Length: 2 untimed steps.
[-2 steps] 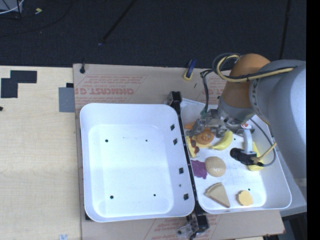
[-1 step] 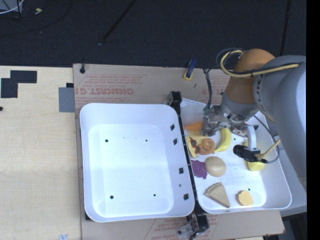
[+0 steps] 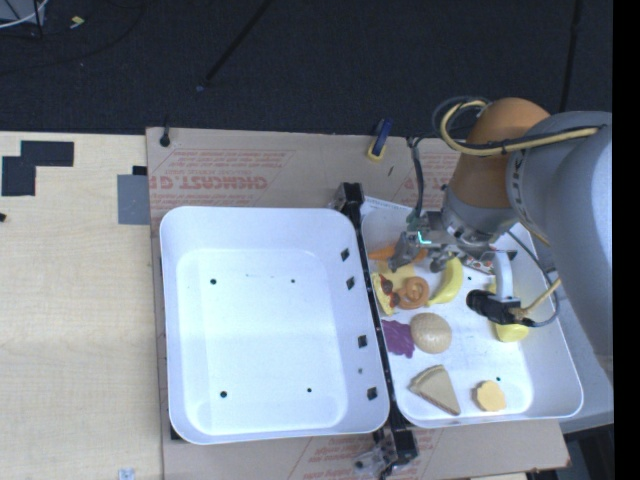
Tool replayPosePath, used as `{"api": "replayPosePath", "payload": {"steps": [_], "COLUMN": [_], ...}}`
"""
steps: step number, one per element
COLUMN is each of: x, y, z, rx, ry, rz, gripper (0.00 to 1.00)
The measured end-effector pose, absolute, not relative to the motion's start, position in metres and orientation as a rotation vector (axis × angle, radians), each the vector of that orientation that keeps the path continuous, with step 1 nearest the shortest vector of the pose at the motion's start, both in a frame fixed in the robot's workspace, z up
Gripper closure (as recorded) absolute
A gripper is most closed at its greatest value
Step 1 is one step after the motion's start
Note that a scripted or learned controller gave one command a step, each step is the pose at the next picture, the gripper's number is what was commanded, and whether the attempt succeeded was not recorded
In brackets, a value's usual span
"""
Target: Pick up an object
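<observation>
Two shallow white bins sit side by side on the bench. The left bin (image 3: 200,258) holds nothing visible but small dark spots on its floor. The right bin (image 3: 545,398) carries toy food: a banana (image 3: 449,281) and a brown spiral pastry (image 3: 412,291) just under the gripper (image 3: 425,246), a purple piece (image 3: 398,337) beside a tan bun (image 3: 431,332), a sandwich wedge (image 3: 436,388), and a yellow chunk (image 3: 490,396). The gripper hangs low over the bin's far end; whether it is spread or pressed together cannot be told
</observation>
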<state>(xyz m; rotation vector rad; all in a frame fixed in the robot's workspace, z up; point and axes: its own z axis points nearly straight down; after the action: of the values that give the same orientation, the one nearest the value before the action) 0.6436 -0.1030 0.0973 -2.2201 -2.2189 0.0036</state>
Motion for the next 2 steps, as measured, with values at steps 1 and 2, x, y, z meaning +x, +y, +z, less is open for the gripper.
{"api": "replayPosePath", "payload": {"steps": [1,2], "x": [0.644,0.643], "y": [-0.103,-0.080], "z": [0.097,0.087], "rx": [-2.220,-2.216], "ry": [-2.219,-2.222], "rz": [0.004,0.004], "gripper": [0.00,0.00]}}
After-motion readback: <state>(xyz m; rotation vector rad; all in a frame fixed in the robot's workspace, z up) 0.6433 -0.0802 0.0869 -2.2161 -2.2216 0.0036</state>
